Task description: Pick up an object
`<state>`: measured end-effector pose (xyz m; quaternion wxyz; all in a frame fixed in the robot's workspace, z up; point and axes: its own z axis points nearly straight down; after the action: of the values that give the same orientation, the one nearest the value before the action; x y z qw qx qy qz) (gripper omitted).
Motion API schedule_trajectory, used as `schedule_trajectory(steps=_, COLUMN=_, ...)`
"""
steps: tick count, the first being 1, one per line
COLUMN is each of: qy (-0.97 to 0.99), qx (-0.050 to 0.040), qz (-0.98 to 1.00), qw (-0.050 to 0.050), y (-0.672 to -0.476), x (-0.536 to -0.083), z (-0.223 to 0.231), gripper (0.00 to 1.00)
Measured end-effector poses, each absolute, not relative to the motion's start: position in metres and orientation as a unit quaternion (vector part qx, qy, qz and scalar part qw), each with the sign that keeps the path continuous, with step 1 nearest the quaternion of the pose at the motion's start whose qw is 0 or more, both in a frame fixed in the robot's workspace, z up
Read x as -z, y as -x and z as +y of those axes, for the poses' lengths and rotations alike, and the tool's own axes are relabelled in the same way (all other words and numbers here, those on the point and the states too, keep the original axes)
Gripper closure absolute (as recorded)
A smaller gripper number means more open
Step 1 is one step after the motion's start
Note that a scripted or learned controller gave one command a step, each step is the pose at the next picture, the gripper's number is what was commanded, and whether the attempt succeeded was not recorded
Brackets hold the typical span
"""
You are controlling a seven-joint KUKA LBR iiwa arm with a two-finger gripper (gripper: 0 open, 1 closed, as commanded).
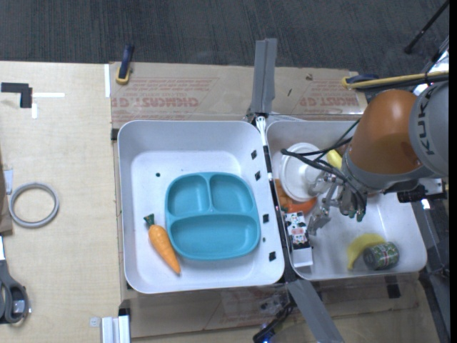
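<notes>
Down over the right bin (407, 266), end effector (323, 216) low near the bin's left wall, wrist angled in from the right. Hard to tell whether open or closed: too much cable and metal crowding the tip to read it, and nothing visibly gripped. Plausible reason for that spot: a cluster of candidates packed against the divider. White bowl (300, 171) up top, something yellow (333, 158) peeking just behind it, an orange item (296, 202) beneath the bowl, and a small black-and-white patterned box (298, 229) lower against the wall. Well apart from that crowd, toward the bin's front right: a banana (359, 247) touching a dark green round object (382, 256). Easier pickings there, arguably, with open floor around them.

Over in the left bin (136, 191): a blue divided plate (212, 216) sitting centre, compartments bare, and a toy carrot (163, 245) lying just beside its lower left edge. Out on the worktop (57, 277), a roll of tape (33, 204) and scissors (13, 299), well clear of the action. Pick not yet made, by the look of it.
</notes>
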<state>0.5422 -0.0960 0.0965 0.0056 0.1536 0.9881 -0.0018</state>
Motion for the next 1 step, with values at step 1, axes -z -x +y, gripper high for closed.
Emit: schedule_trajectory(steps=1, qy=-0.151, qx=0.0009, qz=0.988, qw=0.005, y=-0.5702, x=-0.0962, z=-0.0975, gripper=0.00)
